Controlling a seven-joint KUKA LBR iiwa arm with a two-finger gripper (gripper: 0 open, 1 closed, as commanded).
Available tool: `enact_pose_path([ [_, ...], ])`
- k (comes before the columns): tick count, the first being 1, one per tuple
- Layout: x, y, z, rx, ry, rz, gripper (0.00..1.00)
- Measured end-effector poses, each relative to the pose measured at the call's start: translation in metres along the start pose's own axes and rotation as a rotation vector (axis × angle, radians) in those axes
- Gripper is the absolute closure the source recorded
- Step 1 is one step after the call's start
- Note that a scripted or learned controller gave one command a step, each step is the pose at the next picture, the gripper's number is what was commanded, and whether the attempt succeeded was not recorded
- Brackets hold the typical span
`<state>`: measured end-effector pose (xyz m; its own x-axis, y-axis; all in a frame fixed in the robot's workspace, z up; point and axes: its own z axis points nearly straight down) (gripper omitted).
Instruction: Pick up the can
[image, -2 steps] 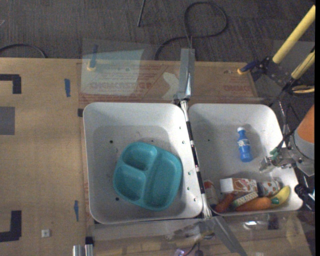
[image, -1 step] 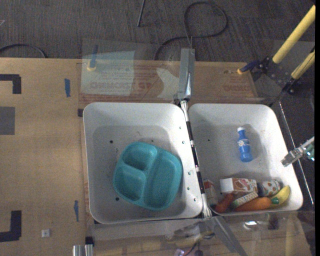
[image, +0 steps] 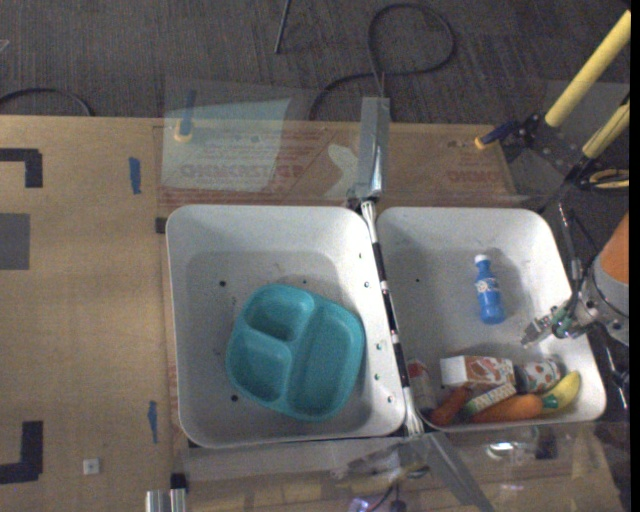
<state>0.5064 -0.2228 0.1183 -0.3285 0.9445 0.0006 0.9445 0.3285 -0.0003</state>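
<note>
Can lies at the near right of the right bin, wedged between carton and banana, so you should expect a light, stiff, slick cylinder best pinched across its sides, while the gripper hovers just above, apparently part-open, holding nothing.

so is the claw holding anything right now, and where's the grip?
Nothing is held. The claw hangs at the right bin's right wall, apart from the can below it and the blue bottle to its left.
</note>
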Motion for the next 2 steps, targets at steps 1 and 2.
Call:
enact_pose_path([
  [1, -0.003, 0.001, -0.134, -0.002, -0.003, -0.185, 1.00],
  [2, 0.006, -0.019, -0.187, -0.004, -0.006, -0.393, 1.00],
])
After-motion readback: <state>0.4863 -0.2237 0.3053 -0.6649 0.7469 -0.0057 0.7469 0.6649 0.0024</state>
